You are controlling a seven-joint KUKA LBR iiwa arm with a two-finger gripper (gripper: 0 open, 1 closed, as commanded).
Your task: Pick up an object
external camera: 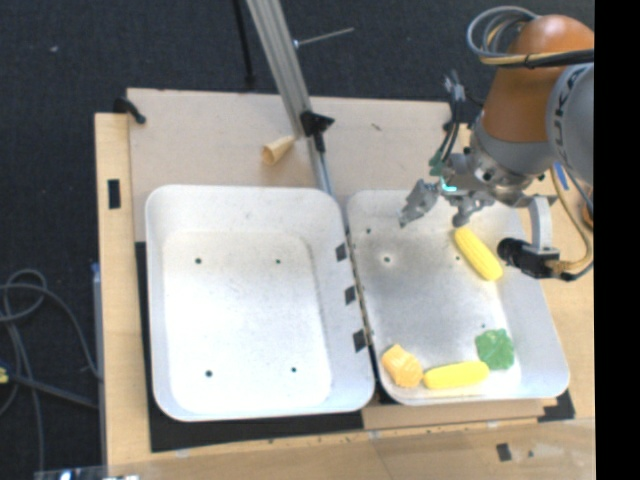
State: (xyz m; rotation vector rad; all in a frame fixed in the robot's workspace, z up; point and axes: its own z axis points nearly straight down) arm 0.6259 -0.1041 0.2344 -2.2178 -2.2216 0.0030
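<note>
While the arm (530, 78) reaches in over the right bin's (420, 298) far edge, the hand (440, 200) hangs above that bin's far end, fingers spread apart w/ nothing between them. Right bin: shallow white tray, rounded corners, speckled floor, 4 items. 1 yellow corn-like piece (478, 254) lies just near side of the hand, slanted, clear of the fingers. At the bin's near edge: 1 orange-yellow chunk (402, 366), blocky; 1 smooth yellow oblong (456, 375) just beside it; 1 green lumpy bit (494, 348) touching or nearly touching the oblong's far end, can't tell which. Left bin (250, 303): same shape & finish, sits edge to edge w/ the right bin. Beyond the left bin, on the tan surface (200, 133), 1 small cork-like stub (278, 149) beside a slanted metal pole (285, 63).
</note>
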